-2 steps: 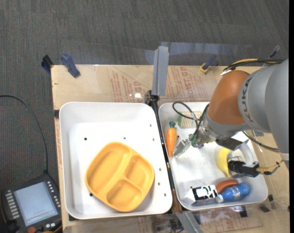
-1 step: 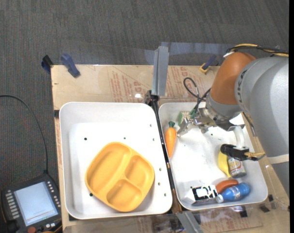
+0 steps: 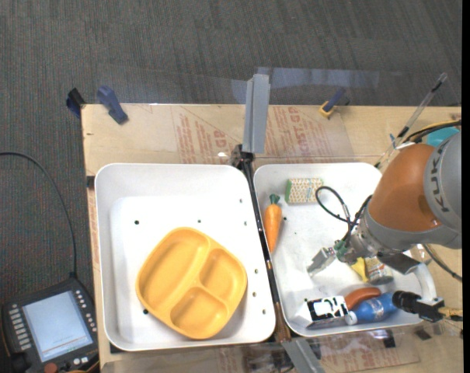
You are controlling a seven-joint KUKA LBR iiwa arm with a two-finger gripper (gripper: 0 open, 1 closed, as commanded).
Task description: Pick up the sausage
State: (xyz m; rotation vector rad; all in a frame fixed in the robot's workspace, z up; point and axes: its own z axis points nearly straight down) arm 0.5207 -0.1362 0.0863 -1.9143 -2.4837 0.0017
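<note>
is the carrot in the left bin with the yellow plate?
No, the carrot lies in the right bin against its left wall, while the yellow plate sits in the left bin.

Grey KUKA arm (image 3: 452,189) — broad orange band (image 3: 402,193) above wrist, black cable (image 3: 333,203) looped beside, metallic gripper (image 3: 325,259).

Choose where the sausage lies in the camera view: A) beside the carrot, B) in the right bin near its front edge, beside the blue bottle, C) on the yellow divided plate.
B: the sausage lies in the right bin, against the blue bottle.
</note>
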